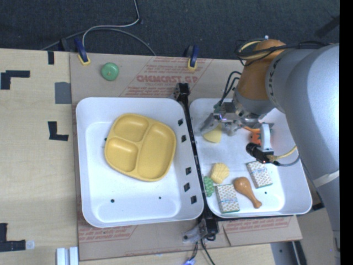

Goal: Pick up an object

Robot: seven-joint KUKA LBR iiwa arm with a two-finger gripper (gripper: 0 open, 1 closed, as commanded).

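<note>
Both bins [88,164] are plain white. In the left bin lies a mustard-yellow divided plate [140,146]. The right bin [292,200] holds a pale yellow lump [213,136], a yellow waffle-textured piece [219,173], a brown-orange drumstick [247,190], a small green item [209,186], and two white packets speckled with colours [227,197] [260,175]. Beyond the left bin, a green ball [110,71] sits on tan cardboard [160,76] printed with red lettering. The arm [309,93] is grey with an orange band [255,79].

A yellow divided plate [140,146] fills much of the left bin [91,203], with bare floor below it. In the right bin [298,203], the arm [309,93] overhangs the upper half, and small items crowd the bottom edge.
</note>
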